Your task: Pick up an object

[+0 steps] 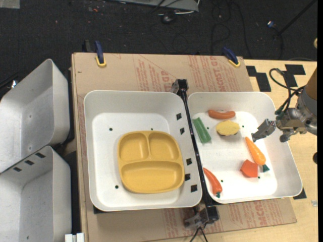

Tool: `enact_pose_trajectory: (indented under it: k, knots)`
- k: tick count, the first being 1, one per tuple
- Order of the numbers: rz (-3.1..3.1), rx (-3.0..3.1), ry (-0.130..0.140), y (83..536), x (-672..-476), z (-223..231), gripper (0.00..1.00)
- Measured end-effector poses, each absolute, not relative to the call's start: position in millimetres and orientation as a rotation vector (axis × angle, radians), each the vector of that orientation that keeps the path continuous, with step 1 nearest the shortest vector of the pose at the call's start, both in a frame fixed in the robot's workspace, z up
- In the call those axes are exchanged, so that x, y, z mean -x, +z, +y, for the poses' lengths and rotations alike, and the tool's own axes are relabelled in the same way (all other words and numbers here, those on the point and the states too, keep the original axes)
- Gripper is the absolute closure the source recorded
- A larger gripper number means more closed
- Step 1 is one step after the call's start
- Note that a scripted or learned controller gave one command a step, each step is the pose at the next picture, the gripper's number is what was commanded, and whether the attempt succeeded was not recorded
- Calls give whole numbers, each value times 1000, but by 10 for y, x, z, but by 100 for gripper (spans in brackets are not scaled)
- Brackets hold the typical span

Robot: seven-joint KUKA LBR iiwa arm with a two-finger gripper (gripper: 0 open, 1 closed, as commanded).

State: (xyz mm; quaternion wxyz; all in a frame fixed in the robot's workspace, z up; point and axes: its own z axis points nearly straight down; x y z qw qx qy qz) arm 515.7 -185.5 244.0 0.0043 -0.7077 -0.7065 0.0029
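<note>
Several toy foods lie in the right bin (282, 180). An orange sausage (222, 114) is at the back, with a yellow lumpy piece (228, 129) just in front of it and a green bar (202, 130) to their left. A carrot (256, 151) and a red-orange wedge (249, 169) lie toward the right, and a red-orange pepper (213, 180) rests at the front left. My gripper (273, 133) hangs over the bin's right side, just behind the carrot's upper end. It is open, with nothing between its fingers.
The left bin (101, 135) holds a yellow divided plate (150, 161). A black divider (187, 135) runs between the two bins. Two white tubs (30, 135) stand off the bench at the left. Cables (282, 77) trail near the arm at the right.
</note>
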Motion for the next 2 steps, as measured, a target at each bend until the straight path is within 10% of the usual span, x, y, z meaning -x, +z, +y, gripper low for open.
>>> enact_pose_trajectory:
  k: [2]
  knots:
    - [-2217,2218,4,1888,-5205,-1768,0]
